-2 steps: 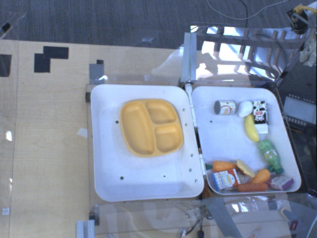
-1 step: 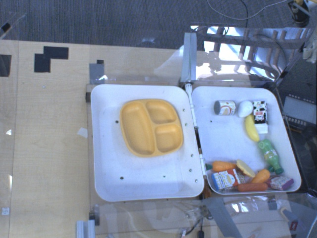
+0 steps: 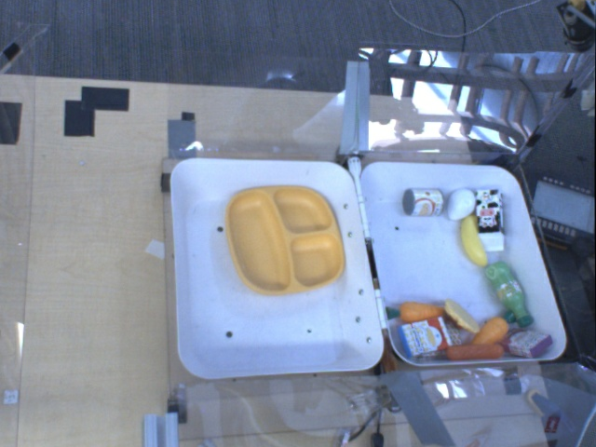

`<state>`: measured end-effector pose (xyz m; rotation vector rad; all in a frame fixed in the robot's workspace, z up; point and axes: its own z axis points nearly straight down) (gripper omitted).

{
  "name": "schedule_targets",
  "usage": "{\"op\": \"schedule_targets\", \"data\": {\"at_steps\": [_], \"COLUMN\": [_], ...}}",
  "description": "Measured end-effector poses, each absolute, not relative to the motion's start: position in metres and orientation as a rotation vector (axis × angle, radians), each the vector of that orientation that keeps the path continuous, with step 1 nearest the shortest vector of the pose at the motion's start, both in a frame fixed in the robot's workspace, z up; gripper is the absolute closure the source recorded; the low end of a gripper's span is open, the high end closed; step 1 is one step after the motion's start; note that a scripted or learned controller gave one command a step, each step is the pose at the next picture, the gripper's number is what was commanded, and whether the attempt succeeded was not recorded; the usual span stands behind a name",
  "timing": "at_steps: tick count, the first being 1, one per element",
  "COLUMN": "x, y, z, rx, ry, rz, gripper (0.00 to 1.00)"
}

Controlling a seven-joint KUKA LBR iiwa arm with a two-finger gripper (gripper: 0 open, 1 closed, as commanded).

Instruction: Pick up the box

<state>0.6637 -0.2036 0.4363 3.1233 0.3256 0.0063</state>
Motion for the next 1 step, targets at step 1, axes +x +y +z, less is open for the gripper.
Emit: {"op": "schedule_targets", "data": {"at_steps": [1], "x": [0.6639], "y": [-0.2031], "z": [0.4361], "rx": [3.123], "ry": [0.329], "rz": [0.005], "gripper": [1.00]}}
